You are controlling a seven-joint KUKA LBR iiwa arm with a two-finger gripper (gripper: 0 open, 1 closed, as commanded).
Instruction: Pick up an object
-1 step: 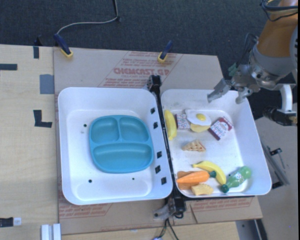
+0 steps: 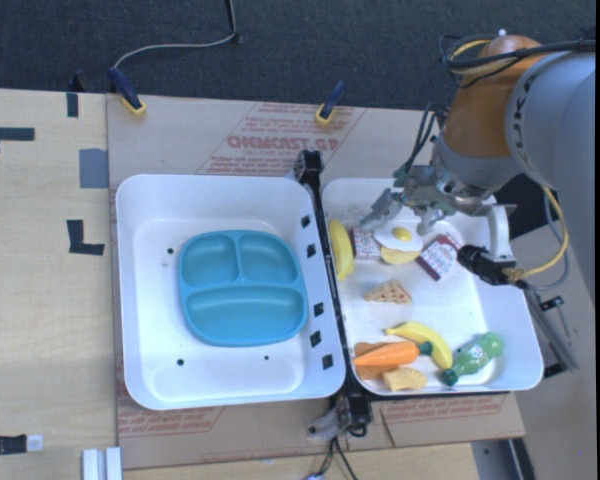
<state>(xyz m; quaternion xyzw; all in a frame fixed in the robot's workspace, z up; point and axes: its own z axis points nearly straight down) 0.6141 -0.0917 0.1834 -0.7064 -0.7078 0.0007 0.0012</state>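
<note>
My gripper [image 2: 408, 206] hangs over the far part of the right bin [image 2: 500, 313], its grey fingers [image 2: 385, 206] spread open just above a fried-egg toy [image 2: 398, 236]. Nothing sits between the fingers. Around it lie a yellow banana slice [image 2: 341, 247] against the bin's left wall, a small red-and-white packet [image 2: 438, 257], and a red-labelled item [image 2: 366, 243]. Nearer the front are a cracker [image 2: 388, 292], a yellow banana [image 2: 427, 339], an orange carrot [image 2: 386, 355], a tan chip [image 2: 404, 378] and a green toy [image 2: 472, 359].
The left bin [image 2: 145, 268] holds a blue divided plate [image 2: 244, 286]. A black divider with clips [image 2: 317, 268] runs between the bins. Cables and a black connector [image 2: 485, 265] hang off the arm's wrist at the right bin's far right.
</note>
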